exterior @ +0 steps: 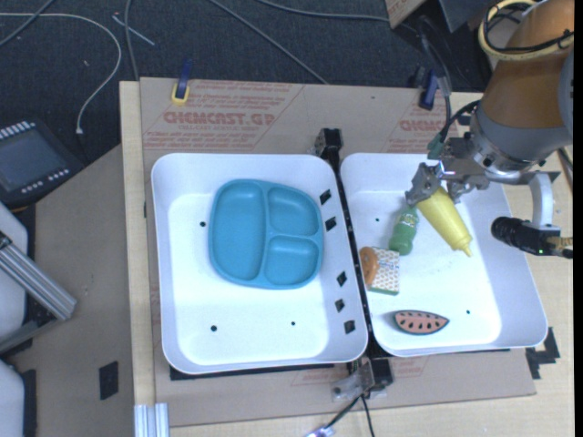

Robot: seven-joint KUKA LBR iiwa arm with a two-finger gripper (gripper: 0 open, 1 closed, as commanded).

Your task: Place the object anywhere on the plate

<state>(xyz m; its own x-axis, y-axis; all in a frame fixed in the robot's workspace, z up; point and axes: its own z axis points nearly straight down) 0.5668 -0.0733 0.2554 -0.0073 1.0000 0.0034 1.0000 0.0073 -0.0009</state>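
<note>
Gripper (428, 186) over right bin (510, 321), beside yellow mustard bottle (446, 218); finger state indiscernible. Bottle likely light, smooth, slippery plastic; grasp across mid-body. Blue plate (264, 233) waits in left bin (182, 317).

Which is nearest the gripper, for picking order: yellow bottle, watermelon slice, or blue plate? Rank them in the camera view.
From the gripper:
1. Yellow bottle, right bin, just beneath it.
2. Watermelon slice, right bin's near edge.
3. Blue plate, left bin.
</note>
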